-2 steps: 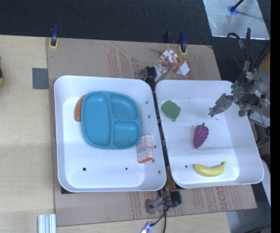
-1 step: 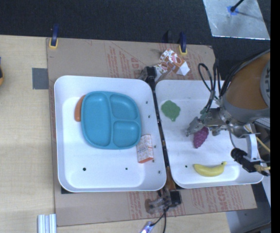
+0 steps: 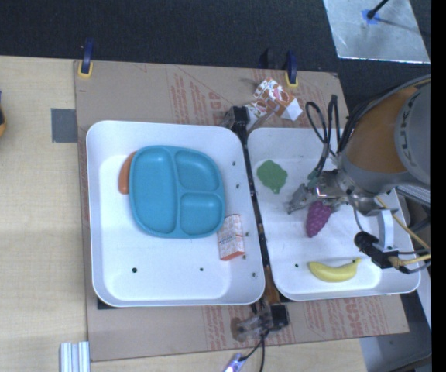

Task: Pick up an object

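The hand (image 3: 313, 198) is hanging in the right bin (image 3: 285, 281), touching the purple grapes (image 3: 317, 218). I cannot tell if it is pinching them. A banana (image 3: 333, 270) is lying near.

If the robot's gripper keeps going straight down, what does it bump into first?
Probably the purple grape bunch. The gripper hangs right over it in the right bin, pointing down. Height is hard to judge from above, so it may just miss and meet the bin floor.
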`<state>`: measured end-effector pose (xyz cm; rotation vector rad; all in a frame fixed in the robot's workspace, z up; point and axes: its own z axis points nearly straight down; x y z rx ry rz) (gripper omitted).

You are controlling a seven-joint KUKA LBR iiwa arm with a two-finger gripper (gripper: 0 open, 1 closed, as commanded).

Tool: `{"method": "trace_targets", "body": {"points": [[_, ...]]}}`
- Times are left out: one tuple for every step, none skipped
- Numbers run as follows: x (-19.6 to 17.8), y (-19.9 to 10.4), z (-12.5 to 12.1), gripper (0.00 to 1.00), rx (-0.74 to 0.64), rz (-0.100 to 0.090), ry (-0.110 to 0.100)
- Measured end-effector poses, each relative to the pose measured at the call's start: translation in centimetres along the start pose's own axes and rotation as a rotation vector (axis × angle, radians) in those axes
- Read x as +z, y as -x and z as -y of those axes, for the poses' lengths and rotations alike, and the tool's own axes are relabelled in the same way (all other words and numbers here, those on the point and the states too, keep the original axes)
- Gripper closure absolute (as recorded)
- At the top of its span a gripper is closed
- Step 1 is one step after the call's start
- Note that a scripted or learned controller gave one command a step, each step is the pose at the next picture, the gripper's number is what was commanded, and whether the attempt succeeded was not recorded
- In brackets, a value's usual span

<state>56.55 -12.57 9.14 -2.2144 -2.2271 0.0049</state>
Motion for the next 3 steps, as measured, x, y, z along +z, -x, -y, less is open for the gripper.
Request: {"method": "trace_targets", "body": {"points": [[0.0,4.8,1.5,0.00,0.003,-0.002,-0.001],[-1.1,4.8,1.5,1.00,-0.001,-0.001,-0.003],[-6.0,-1.8,0.0,1.00,-0.002,-0.001,0.000]]}}
